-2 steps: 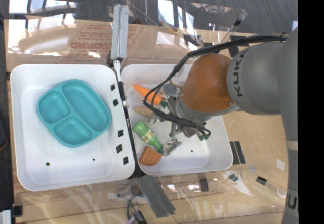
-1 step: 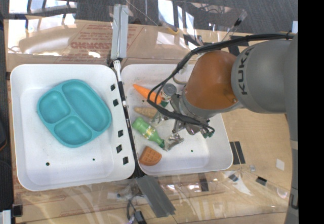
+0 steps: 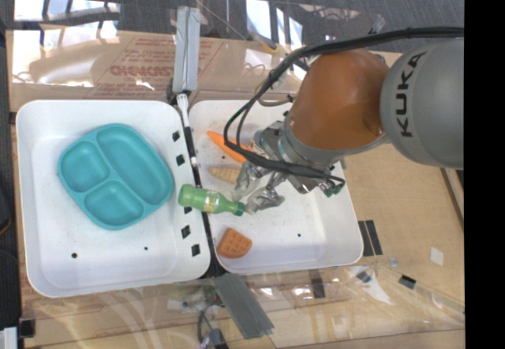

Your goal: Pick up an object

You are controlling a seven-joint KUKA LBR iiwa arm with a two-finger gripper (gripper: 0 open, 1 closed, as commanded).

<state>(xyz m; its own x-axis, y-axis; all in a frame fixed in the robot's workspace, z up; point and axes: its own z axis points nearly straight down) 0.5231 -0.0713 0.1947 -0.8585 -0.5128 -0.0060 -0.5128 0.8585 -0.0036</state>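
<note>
My gripper (image 3: pixel 254 191) reaches down into the right bin (image 3: pixel 331 241) from under the orange band of the arm. Its metal fingers hang just right of a green bottle (image 3: pixel 207 200) that lies on its side near the bin's left wall. The bottle's cap end points toward the fingers and looks close to or touching them. A toy carrot (image 3: pixel 226 148) lies at the back left of this bin, partly under the wrist. An ice-cream cone (image 3: pixel 223 174) lies between carrot and bottle. A waffle piece (image 3: pixel 234 243) rests near the front wall.
The left bin (image 3: pixel 47 260) holds a teal divided plate (image 3: pixel 115 174). A black-clipped divider (image 3: pixel 189 182) separates the two bins. Cables loop from the arm over the right bin's back. Cardboard lies behind the bins.
</note>
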